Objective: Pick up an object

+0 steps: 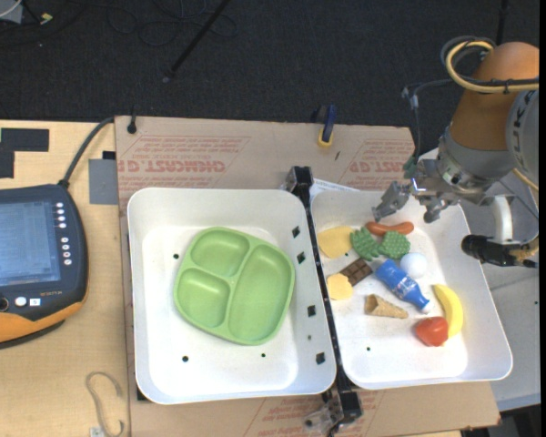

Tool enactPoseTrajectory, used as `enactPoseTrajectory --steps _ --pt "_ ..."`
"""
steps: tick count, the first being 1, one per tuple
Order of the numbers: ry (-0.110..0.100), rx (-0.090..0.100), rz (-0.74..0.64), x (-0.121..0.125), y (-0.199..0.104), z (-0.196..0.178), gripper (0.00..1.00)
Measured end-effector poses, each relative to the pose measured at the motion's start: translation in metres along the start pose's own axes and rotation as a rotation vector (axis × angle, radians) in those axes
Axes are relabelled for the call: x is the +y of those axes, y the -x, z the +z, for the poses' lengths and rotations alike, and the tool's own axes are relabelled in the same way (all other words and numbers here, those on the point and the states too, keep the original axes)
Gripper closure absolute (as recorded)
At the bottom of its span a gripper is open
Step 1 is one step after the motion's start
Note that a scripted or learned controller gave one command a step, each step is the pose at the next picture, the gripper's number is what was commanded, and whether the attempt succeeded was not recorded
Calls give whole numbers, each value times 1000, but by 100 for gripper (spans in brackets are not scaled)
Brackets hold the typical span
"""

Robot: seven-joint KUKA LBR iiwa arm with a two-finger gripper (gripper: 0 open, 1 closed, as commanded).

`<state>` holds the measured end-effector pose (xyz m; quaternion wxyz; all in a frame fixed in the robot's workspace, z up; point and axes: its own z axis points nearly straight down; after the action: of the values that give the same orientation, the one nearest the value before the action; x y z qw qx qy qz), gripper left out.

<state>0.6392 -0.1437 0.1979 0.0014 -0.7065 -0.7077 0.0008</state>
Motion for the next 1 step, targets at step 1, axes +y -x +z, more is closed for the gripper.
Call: enactPoseTrajectory --steps 1 --pt "-4 0 -2 -6 -5 45 0"
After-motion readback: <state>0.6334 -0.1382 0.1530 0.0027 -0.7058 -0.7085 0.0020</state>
